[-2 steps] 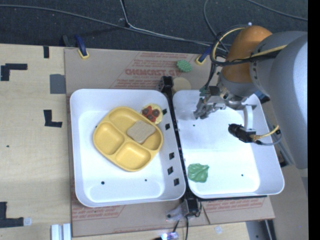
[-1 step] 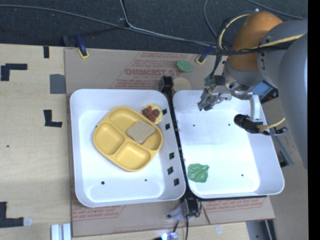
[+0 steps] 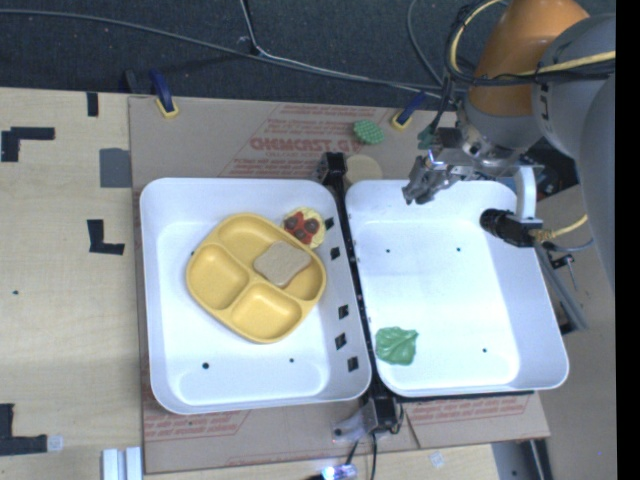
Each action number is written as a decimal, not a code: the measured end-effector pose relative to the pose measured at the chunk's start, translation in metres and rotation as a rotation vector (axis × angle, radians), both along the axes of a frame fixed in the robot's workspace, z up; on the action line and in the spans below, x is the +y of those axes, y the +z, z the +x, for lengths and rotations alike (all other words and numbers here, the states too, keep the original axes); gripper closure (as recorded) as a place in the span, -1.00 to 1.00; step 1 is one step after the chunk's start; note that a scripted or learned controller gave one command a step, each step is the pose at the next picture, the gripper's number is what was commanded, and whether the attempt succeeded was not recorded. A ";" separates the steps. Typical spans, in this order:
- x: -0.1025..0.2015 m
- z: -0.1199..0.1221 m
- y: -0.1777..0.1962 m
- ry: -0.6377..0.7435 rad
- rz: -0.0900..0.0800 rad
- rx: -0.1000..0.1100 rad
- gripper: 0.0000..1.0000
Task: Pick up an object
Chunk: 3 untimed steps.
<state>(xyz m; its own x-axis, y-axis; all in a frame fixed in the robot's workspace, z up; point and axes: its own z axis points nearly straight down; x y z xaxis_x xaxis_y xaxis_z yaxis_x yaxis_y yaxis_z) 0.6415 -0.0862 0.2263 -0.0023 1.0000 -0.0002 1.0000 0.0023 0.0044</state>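
Observation:
A green lettuce-like piece (image 3: 396,345) lies in the near left corner of the right bin (image 3: 500,368). In the left bin (image 3: 170,368) a yellow divided plate (image 3: 215,273) carries a tan bread slice (image 3: 282,262), and a small red and dark item (image 3: 304,226) sits at the plate's far right edge. My gripper (image 3: 424,186) hangs over the far edge of the right bin, well away from the green piece. Nothing shows between its fingers.
A small green object (image 3: 368,131) rests on the cardboard behind the bins. A black divider strip (image 3: 340,268) runs between the two bins. Cables arc across the dark area at the back. The arm's orange band (image 3: 520,38) is at the upper right.

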 end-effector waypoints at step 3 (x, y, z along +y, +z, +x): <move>0.098 -0.040 0.024 0.002 0.001 0.009 1.00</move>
<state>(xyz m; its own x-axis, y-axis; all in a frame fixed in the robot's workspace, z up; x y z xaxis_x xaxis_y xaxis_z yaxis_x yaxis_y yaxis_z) 0.6013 0.0115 0.2501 -0.0043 1.0000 0.0005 1.0000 0.0043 -0.0048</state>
